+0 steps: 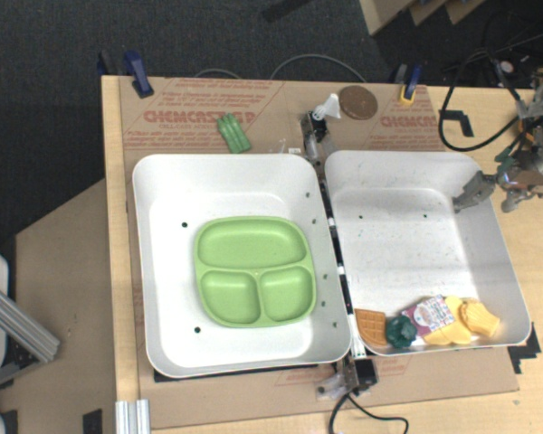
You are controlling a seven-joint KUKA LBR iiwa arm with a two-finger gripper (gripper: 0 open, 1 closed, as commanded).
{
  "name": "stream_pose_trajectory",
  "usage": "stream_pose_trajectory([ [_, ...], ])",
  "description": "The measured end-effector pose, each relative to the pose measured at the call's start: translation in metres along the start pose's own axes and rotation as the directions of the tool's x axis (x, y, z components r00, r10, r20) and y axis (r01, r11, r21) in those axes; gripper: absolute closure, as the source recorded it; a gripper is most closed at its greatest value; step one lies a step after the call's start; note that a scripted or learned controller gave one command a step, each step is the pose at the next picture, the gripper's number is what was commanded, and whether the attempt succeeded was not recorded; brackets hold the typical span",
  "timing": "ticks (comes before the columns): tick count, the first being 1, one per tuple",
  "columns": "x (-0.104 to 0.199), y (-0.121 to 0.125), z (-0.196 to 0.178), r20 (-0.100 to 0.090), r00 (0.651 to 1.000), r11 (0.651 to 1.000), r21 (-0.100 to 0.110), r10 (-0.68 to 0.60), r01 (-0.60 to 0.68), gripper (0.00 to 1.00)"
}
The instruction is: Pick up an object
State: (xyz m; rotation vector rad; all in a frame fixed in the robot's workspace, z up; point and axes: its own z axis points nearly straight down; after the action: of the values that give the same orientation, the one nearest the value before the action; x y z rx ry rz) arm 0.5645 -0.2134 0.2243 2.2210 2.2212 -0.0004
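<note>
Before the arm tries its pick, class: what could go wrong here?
1. The toys lie bunched in the right bin's near corner, touching one another, so the fingers may catch two or slip between them.
2. They sit against the bin wall, which may block a finger.
3. The gripper is at the far edge, a long reach away.

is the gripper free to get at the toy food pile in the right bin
Probably yes: the gripper sits at the right bin's far right rim, and bare bin floor lies between it and the toy food pile in the near corner.
</note>
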Motion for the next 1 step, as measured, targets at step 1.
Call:
stream_pose_trajectory([
  [1, -0.0083, 0.0084, 0.1289, -0.001, 1.0, 1.0, -0.002, -0.002, 0.002, 0.0],
])
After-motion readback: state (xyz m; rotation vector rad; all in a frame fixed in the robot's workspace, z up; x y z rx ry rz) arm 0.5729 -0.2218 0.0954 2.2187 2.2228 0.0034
